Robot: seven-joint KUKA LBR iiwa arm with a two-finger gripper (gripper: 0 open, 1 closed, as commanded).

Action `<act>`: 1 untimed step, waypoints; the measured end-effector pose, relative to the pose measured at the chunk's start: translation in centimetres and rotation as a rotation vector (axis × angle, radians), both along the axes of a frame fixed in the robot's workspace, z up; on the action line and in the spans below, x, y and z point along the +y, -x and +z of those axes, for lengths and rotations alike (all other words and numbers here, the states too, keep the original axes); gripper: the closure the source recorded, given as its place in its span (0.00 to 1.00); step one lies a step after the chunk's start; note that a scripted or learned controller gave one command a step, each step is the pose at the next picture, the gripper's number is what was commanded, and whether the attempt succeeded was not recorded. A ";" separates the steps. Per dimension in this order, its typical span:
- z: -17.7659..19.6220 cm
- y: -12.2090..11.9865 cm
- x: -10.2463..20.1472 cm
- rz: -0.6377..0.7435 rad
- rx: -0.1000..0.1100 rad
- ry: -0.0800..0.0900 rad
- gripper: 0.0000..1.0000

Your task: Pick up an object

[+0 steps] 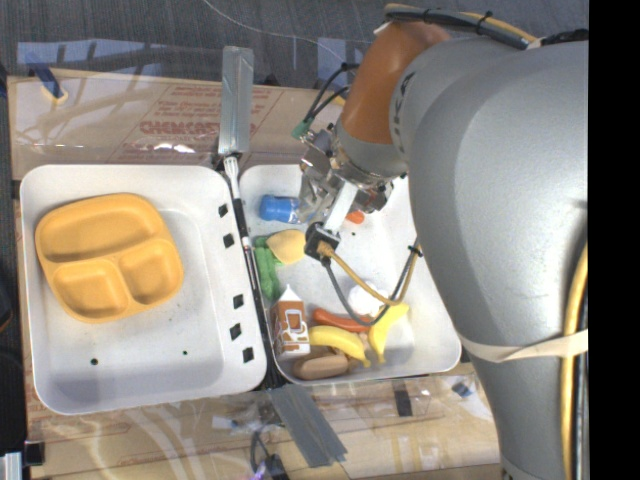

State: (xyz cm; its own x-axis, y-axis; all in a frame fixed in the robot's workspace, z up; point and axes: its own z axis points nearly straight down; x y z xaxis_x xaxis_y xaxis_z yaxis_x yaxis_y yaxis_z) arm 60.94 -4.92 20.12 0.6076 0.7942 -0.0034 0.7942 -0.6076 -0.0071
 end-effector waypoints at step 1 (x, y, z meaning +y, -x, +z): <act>4.7 -1.3 4.8 -0.317 -0.004 0.003 1.00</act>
